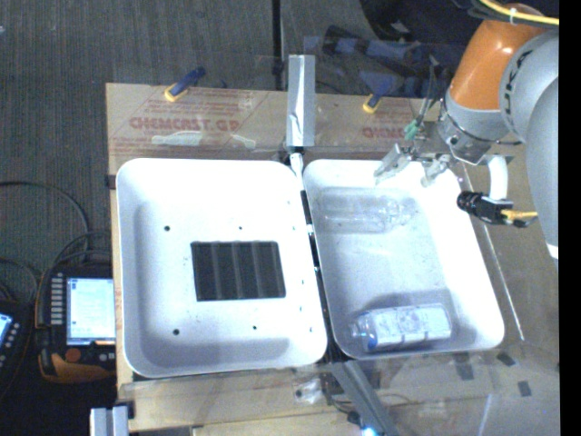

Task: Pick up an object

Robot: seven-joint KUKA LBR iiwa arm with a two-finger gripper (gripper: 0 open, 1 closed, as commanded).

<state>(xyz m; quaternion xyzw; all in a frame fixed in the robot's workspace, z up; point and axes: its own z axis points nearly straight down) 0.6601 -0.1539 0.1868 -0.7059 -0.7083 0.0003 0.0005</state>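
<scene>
My gripper (410, 164): fingers spread, holding nothing, upper right of frame, above right bin (481, 280); two clear bottles (368, 212) (402, 325) inside.

A dark grey carpeted floor (136, 25) fills the upper and left parts of the view, with a thin seam running straight down it toward the bench. The tabletop (204, 121) is a pale brown board with faded red lettering, covered by a clear sheet at its far edge. Two clamps with yellow and blue grips (183, 84) pinch that far edge. On the floor to the left lies a handheld control pendant (80, 314) with a lit screen, and a black cable (50, 198) loops beside it. Light is even and soft.
</scene>
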